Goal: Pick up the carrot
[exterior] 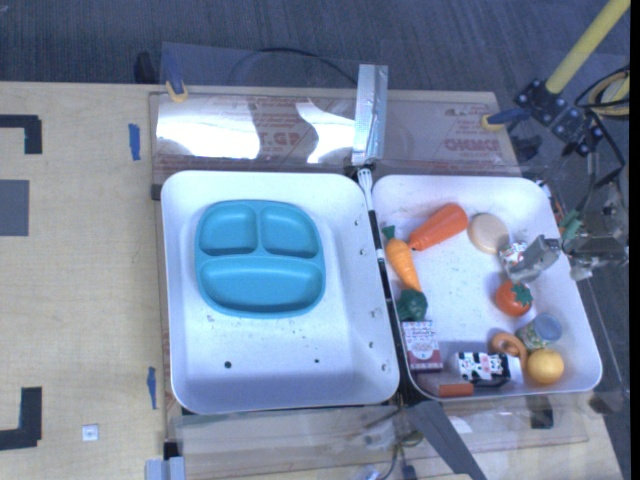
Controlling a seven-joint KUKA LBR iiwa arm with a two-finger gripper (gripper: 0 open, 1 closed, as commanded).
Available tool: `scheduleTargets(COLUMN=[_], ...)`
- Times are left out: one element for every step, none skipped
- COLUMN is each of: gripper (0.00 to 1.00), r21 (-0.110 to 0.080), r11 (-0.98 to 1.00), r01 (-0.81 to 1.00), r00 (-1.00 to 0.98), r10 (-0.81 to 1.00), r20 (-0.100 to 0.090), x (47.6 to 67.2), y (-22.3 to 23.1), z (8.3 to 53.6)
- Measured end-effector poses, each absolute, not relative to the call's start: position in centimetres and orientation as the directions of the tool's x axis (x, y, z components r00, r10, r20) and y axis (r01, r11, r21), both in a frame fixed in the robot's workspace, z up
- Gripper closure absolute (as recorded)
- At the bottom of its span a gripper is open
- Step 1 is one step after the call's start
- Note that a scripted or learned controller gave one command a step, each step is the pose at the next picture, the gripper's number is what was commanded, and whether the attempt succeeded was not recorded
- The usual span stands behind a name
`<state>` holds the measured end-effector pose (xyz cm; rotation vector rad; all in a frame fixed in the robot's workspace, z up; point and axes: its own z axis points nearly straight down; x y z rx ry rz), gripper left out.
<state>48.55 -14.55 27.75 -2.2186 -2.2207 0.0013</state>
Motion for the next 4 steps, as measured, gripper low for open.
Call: scheduleTargets(gripper=[0.00, 0.00, 0.00, 0.00], r21=[-0.005, 0.004, 0.008, 0.003], r11=[0.318, 0.164, 0.245, 0.438], r01=[0.948, 0.987, 0.970, 0.899], r00=[-0.318, -0.164, -0.245, -0.438], r10=[0.948, 0.987, 0.970, 0.899], r20=[0.004, -0.002, -0.008, -0.003], x=[48.3, 48.1, 48.1, 48.1], y=[-16.4, -13.9, -20.1, -17.7], z=[14.2, 8.7, 16.4, 8.7])
